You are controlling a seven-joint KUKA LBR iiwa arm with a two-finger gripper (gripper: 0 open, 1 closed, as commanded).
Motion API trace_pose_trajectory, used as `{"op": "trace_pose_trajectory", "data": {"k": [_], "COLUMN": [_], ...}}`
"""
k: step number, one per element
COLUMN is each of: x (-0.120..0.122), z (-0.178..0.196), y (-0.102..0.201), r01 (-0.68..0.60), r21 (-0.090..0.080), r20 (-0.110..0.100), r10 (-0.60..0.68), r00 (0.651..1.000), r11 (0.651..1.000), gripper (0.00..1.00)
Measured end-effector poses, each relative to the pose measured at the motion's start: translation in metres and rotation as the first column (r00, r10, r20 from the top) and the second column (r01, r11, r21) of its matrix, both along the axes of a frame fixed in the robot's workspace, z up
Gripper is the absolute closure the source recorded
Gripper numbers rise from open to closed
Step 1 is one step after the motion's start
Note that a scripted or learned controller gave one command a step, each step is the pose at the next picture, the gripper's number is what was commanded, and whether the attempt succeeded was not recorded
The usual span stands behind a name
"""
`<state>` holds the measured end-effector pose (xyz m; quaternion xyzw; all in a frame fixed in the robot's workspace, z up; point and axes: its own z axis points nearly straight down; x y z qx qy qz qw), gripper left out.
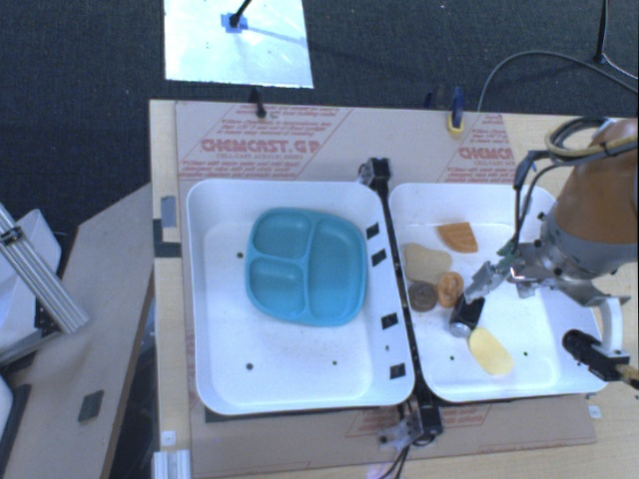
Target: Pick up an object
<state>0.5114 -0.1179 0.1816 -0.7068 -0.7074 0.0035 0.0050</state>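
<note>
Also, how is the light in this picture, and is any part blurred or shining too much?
Camera view: even, soft light; the bright sheet above the bench is glared almost white; both white bins look slightly washed out; the gripper and small food pieces are a little soft.

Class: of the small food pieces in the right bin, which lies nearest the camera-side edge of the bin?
The pale yellow piece. It lies lowest in the view, below the end effector, while the orange wedge, beige slab and round pieces sit farther back.
</note>
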Motion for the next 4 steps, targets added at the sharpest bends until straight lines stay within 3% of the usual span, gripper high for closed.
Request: {"op": "trace_pose_trajectory", "data": {"k": [1,3,4], "x": [0.003,0.001,0.002], "z": [0.006,-0.099,-0.086], "y": [0.0,0.006,0.006], "r01": [-0.003,0.001,0.0], "r21": [-0.002,-0.002,-0.002], "r20": [0.012,0.012,0.016], "r10": [0.003,-0.001,0.0], "r00": [1.0,1.0,1.0], "r11": [1.0,1.0,1.0], "gripper": [0.0,0.0,1.0]}}
